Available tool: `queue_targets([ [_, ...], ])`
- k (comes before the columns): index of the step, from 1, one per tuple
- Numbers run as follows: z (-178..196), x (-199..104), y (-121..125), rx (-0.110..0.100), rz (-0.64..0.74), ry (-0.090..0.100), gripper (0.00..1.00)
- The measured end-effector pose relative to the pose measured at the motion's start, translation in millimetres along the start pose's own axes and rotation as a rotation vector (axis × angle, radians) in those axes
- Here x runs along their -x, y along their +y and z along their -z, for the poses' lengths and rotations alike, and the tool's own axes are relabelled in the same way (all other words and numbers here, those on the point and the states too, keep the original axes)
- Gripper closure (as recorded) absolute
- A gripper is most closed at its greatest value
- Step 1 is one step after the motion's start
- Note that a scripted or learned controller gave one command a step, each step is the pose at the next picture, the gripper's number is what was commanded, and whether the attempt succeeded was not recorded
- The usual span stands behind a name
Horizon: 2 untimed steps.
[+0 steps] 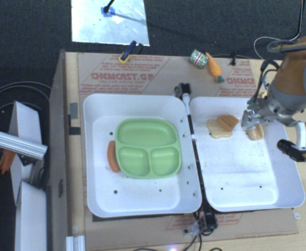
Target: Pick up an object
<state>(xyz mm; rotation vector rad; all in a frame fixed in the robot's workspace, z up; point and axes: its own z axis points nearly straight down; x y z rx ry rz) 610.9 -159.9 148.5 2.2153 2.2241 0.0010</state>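
Tool: the tool [253,123] sits low at the back of the right bin [247,192], right over a small tan food piece [256,134]. Honestly can't tell if it's gripping anything.
Nearest stuff: a flat toast-like piece [222,126] just beside it on the left.
Left bin [98,140]: green divided plate [147,148], with a hot dog [111,156] touching its left edge.
Counter [121,72]: a toy carrot [214,66] and a small can [198,57] behind the bins.
Progress: looks like the grab stage, nothing visibly lifted yet, so the lift is all left to do.
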Motion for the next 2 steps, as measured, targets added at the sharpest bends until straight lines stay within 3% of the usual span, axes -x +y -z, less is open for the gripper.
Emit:
queue_targets([
  [1, 0.4, -0.1, 0.2, 0.001, 0.000, 0.000, 0.00],
  [2, -57.2, -32.5, 27.3, 0.002, 0.000, 0.000, 0.00],
])
